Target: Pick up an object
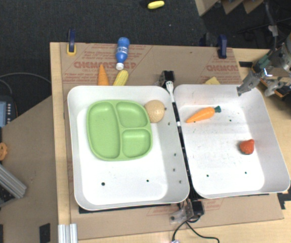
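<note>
From the overhead camera, you saw the gripper poised at the far right corner of the right bin, its grey fingers parted and nothing between them, just above the rim. Inside that bin a toy carrot lay near the far left, its green tip pointing right, while a small red-orange piece sat well apart from it toward the right wall. The left bin held a green divided tray with a tan ball touching its far right corner. Beyond the bins, a blue-capped bottle, a corn cob and a second carrot rested on the cardboard. The carrot in the right bin looked the nearest target: you would have done well to turn the fingers across its narrow width, centre them over its thicker middle, and come straight down before closing, since a grip along its length or near the tapered end could have slipped off.
</note>
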You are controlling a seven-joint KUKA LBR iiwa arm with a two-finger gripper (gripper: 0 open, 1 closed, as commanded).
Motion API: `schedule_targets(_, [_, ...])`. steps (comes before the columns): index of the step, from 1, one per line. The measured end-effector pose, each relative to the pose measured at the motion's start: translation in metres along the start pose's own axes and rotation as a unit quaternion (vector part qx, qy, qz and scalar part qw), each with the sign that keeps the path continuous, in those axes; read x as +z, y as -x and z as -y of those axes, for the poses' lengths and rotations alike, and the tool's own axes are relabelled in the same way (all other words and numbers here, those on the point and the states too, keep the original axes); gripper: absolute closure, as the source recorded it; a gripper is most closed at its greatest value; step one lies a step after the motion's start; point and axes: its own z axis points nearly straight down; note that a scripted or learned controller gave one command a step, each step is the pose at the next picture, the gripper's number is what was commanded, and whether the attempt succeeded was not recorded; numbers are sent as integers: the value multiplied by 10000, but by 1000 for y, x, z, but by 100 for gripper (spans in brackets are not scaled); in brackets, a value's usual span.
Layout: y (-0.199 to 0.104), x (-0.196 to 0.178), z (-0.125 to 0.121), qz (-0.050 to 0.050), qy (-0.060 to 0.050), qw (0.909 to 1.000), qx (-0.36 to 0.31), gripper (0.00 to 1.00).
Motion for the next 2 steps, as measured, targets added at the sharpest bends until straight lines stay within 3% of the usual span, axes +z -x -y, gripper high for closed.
schedule_targets(1, [-62,79,37,-22,-45,10000,-18,0])
schedule_targets(2, [-74,161,-2,-21,12,10000,-10,0])
